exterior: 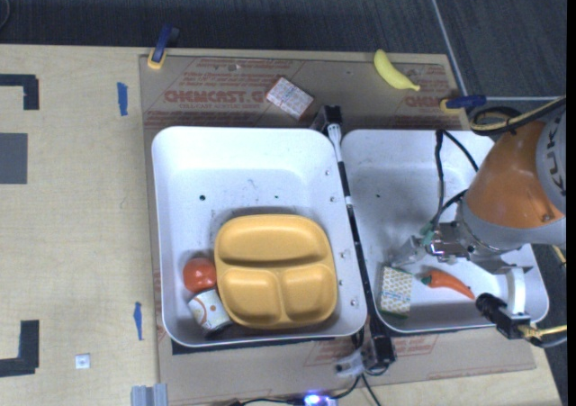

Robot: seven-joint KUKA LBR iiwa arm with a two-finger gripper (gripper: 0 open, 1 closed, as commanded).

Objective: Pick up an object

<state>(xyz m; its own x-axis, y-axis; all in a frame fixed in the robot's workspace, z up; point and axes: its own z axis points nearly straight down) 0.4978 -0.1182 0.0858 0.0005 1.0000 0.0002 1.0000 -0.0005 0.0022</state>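
carrot (447, 284) lies in the right bin (396, 157) just beside the hand (434, 248), whose opening i cannot tell.

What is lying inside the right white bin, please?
The right bin holds a patterned sponge and an orange carrot toy. The arm covers part of its floor.

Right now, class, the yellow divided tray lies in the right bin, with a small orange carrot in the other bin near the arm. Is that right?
Not quite. The camera view shows the yellow divided tray in the left bin, not the right one. The small orange carrot does lie in the other bin, the right bin, near the arm.
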